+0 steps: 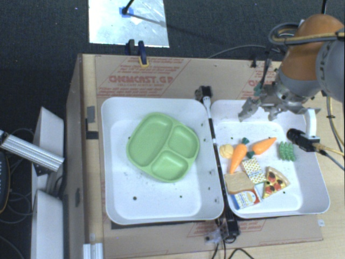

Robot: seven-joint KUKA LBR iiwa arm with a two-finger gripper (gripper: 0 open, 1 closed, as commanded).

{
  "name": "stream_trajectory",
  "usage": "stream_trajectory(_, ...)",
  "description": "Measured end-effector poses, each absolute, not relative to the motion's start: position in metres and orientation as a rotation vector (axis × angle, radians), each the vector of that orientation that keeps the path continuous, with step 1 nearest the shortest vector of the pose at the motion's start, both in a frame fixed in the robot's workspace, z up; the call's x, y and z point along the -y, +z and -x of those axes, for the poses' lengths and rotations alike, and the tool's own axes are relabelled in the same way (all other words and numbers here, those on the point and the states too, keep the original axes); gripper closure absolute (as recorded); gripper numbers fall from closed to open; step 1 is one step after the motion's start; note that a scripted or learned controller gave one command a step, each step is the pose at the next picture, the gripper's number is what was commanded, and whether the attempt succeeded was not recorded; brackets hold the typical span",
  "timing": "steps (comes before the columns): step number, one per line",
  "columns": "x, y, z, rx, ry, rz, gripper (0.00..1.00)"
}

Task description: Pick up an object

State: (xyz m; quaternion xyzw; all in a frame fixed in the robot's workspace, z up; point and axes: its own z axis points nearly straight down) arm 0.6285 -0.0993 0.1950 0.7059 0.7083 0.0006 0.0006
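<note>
The right bin (pixel 315 190) holds a heap of toy food: an orange carrot (pixel 263 145), a second carrot (pixel 236 159), a small yellow-orange piece (pixel 226 151), a green bumpy piece (pixel 287 151), a pizza slice (pixel 275 181), a patterned cracker (pixel 252 170), a tan bread slice (pixel 239 183) and a small blue-and-white carton (pixel 246 199). My gripper (pixel 259 114) hangs over the far end of this bin, behind the carrots and apart from them. Its fingers (pixel 245 111) are spread open with nothing between them.
The left bin (pixel 116 198) holds a green divided plate (pixel 163 146). A black divider (pixel 214 155) runs between the bins. A black and white fitting (pixel 304 136) sits at the right bin's far right rim. Cables trail behind the arm (pixel 312 42).
</note>
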Motion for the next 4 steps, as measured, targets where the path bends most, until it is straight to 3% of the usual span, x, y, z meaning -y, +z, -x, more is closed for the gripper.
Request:
stream_trajectory(1, 0.102, 0.097, -0.599, -2.222, 0.0, -2.22, 0.0)
stream_trajectory(2, 0.136, 0.084, -0.602, -2.221, 0.0, -2.219, 0.0)
stream_trajectory(3, 0.124, 0.084, -0.588, -2.222, 0.001, -2.22, 0.0)
stream_trajectory(4, 0.124, 0.095, -0.589, -2.222, 0.004, -2.218, 1.0)
